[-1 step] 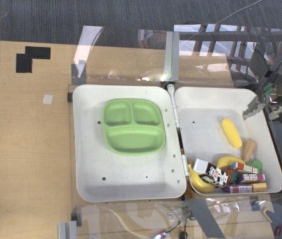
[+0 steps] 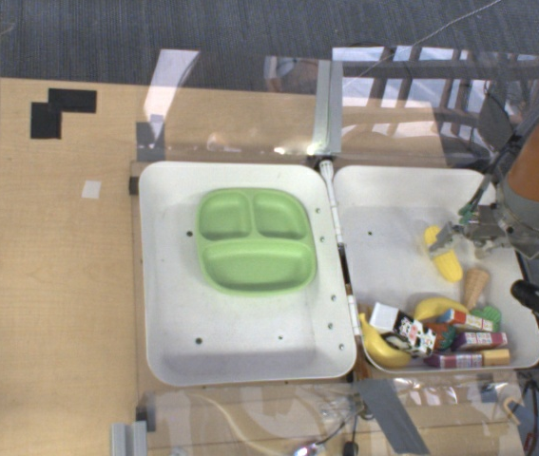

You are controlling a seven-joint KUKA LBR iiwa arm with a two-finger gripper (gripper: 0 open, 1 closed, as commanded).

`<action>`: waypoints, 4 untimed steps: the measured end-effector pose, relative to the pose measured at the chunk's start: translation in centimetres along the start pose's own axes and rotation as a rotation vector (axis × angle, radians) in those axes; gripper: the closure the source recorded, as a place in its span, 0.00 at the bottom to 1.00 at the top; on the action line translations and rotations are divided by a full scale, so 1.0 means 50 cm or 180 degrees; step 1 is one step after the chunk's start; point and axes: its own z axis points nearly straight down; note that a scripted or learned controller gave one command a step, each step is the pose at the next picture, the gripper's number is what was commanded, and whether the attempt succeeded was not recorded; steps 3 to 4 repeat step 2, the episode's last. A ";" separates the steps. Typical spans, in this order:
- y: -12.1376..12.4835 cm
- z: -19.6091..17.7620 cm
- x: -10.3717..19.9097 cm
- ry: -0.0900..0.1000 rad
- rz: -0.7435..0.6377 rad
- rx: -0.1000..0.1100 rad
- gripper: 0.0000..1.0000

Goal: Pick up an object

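two white bins sit side by side before you. the left bin (image 2: 169, 350) bears a green divided plate (image 2: 255, 238), lying flat near its middle. the right bin (image 2: 383, 207) holds the things to pick: a yellow piece (image 2: 446, 262) toward its right side, a small cone (image 2: 476, 284) just below it, and a heap along the near edge with a banana (image 2: 383, 345) and several small packets (image 2: 464, 335). you see the gripper (image 2: 461, 232) at the right bin's far right, just above the yellow piece and seemingly touching its upper end. whether its jaws are apart or together, you cannot tell from this view.
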 end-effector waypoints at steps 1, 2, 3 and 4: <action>0.004 -0.017 0.000 0.0001 -0.0001 -0.0008 1.00; 0.004 -0.203 0.065 -0.0002 0.0328 0.0002 1.00; 0.004 -0.203 0.065 -0.0002 0.0328 0.0002 1.00; 0.004 -0.203 0.065 -0.0002 0.0328 0.0002 1.00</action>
